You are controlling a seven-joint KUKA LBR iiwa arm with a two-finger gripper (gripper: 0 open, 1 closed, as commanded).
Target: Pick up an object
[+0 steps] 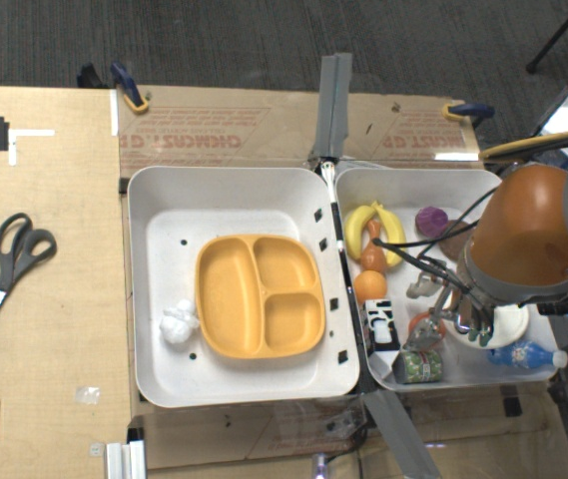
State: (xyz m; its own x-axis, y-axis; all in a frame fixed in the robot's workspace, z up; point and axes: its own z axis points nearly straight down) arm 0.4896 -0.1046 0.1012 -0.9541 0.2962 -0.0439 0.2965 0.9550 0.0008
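Note:
The right bin [418, 180] holds a yellow banana [363, 226], an orange fruit [369, 284], a small reddish-orange piece [373, 258], a purple object [431, 220], a black-and-white box [380, 325] and a green patterned packet [420, 365]. My gripper [441, 317] hangs low over the bin's front middle, just above the green packet and beside a small red item [418, 323]. The arm's orange band [528, 233] covers the bin's right half. A white cup [508, 325] and a blue-and-white bottle [525, 355] lie below the wrist.
The left bin [154, 218] carries a yellow divided plate [261, 295] and a white crumpled wad [178, 321]. Scissors [9, 257] lie on the bench at the far left. Blue clamps [129, 86] hold the cardboard behind the bins.

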